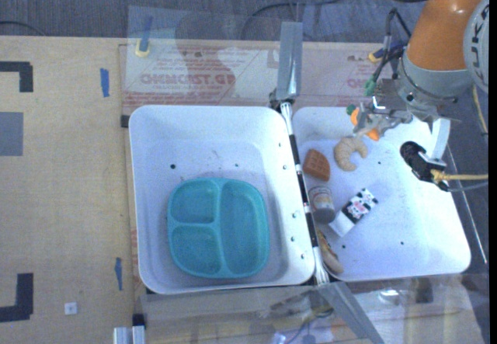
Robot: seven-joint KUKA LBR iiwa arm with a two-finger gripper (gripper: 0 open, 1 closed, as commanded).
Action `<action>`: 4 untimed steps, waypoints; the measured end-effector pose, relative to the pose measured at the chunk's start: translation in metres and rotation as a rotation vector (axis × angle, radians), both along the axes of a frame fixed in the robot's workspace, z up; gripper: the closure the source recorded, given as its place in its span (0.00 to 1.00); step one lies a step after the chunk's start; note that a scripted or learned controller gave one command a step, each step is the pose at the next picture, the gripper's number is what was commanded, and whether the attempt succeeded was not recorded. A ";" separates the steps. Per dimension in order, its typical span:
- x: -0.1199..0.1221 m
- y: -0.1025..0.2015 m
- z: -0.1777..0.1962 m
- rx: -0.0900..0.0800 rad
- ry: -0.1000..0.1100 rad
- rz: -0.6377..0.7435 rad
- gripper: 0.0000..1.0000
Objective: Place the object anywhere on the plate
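Observation:
A teal plate [219, 227] with three compartments lies in the left white bin [155, 148], with nothing on it. In the right bin [419, 234] lie a tan croissant [350, 151], a brown bread slice [317, 165], a small jar [321, 202] and a black-and-white carton [356, 209]. My gripper [378, 112] hangs over the right bin's far edge, just above and right of the croissant. A small orange object [372, 132] shows directly beneath it, partly hidden by the gripper.
A pale elongated item [330, 255] rests against the divider at the right bin's near left corner. A metal divider bar [290, 71] runs between the bins at the back. A black cable end [417, 161] hangs over the right bin's right side.

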State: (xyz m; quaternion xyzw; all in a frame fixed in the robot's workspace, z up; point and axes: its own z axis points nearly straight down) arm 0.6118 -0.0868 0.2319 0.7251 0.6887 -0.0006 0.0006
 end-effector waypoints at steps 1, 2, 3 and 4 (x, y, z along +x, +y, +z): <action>-0.081 0.085 -0.046 0.002 0.002 0.046 1.00; -0.098 0.178 -0.048 0.002 0.003 -0.066 1.00; -0.108 0.244 -0.014 0.002 0.001 0.014 1.00; -0.108 0.243 -0.014 0.002 0.000 0.014 0.00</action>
